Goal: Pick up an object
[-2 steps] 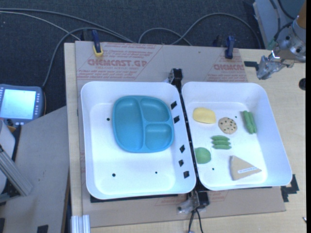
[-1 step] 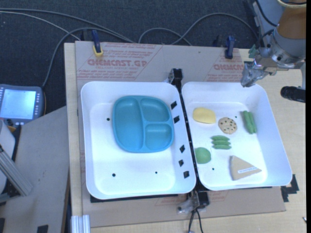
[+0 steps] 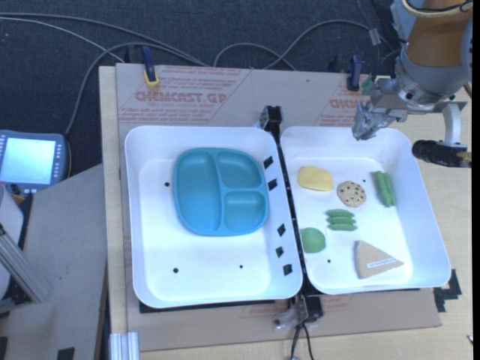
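The right bin [image 3: 420, 201] holds several small toy foods: a yellow piece [image 3: 315, 178], a round cookie [image 3: 351, 193], a long green pod [image 3: 385, 188], a short green pea pod [image 3: 341, 220], a round green piece [image 3: 313, 239] and a tan wedge [image 3: 375, 260]. My gripper [image 3: 365, 128] hangs over the back rim of the right bin, above and behind the cookie. Nothing shows between its fingers. The fingertips look close together, but their state is unclear from this angle.
The left bin [image 3: 150, 223] holds a blue divided plate [image 3: 221, 191]. Black clips [image 3: 271, 117] run along the seam between the bins. Clamps [image 3: 150, 73] sit at the board's back edge. A pendant screen [image 3: 30, 160] lies at far left.
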`<state>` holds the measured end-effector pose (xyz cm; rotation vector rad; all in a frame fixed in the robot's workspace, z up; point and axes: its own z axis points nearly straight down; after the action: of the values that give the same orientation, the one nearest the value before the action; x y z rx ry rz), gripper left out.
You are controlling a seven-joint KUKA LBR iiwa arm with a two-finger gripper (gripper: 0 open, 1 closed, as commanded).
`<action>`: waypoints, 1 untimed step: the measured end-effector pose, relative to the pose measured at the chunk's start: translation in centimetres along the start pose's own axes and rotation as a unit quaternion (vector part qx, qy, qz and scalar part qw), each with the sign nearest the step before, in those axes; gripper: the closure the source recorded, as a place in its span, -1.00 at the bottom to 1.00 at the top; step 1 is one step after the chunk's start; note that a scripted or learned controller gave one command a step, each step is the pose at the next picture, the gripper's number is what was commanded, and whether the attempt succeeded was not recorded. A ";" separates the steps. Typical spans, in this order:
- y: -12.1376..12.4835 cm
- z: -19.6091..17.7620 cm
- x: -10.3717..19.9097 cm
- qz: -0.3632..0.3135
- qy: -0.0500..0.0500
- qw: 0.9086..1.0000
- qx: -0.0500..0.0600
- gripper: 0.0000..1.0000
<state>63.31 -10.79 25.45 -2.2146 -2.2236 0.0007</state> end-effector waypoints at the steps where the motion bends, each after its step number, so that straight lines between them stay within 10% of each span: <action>1: -1.5 -0.6 5.1 0.000 0.000 1.000 0.000 1.00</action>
<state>61.80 -5.75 26.10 -2.2140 -2.2241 0.0006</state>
